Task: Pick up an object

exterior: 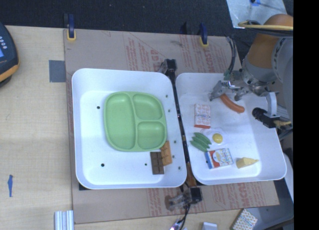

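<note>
Camera view | I see gripper [228,90] over right bin's [271,174] far part, fingers spread wide, holding nothing | hot dog [232,104] lies just beneath, long axis running far-left to near-right | green plate [134,121] in left bin [84,169]

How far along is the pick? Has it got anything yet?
Done: the gripper has reached the right bin, by the hot dog. In hand: nothing visibly lifted; the hot dog lies on the bin floor. Left: grasp and raise an object. The green plate sits in the left bin.
</note>
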`<state>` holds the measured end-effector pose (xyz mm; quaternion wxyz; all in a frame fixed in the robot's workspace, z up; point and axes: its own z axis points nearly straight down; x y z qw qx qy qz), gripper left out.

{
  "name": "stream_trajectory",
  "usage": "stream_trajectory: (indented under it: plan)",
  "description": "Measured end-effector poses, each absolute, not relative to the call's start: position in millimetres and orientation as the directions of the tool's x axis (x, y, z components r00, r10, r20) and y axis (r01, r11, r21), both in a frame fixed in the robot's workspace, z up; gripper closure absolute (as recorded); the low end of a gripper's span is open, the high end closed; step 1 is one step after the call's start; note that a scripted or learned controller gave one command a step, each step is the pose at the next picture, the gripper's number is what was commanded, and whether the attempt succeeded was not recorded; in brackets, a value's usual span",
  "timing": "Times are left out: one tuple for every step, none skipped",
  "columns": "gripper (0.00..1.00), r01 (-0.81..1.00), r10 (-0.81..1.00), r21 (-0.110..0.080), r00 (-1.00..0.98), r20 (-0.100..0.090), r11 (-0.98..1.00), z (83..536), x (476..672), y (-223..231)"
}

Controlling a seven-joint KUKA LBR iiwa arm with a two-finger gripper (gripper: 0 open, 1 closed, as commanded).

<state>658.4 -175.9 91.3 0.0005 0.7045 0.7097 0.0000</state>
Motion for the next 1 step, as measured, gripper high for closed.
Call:
stream_trajectory:
  plan:
    - [0.0,1.0,1.0,-0.001,-0.002,-0.002,0.002,92.6,656.3,-213.3]
